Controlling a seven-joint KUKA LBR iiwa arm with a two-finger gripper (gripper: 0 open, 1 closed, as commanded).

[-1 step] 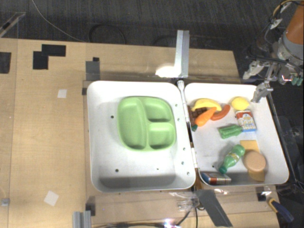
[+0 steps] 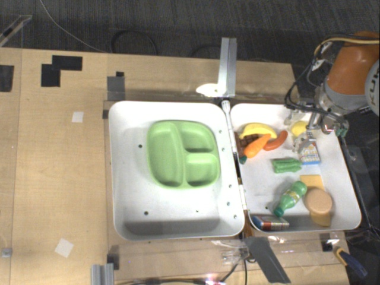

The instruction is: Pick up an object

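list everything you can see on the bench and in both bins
bins: 2, white, side by side on the bench
tray: 1, light green, divided, left bin
banana: 1, yellow, right bin, far left part
carrot: 1, orange, just below the banana
green block: 1, right bin middle
bottle: 1, green, right bin near side
tan cylinder: 1, right bin near right corner
arm: 1, grey and orange, right
gripper: 1, over right bin's far side

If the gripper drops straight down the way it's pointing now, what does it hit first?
Most likely the small blue-and-white packet right under the gripper in the right bin, though depth is hard to judge; the yellow item sits close beside that line.
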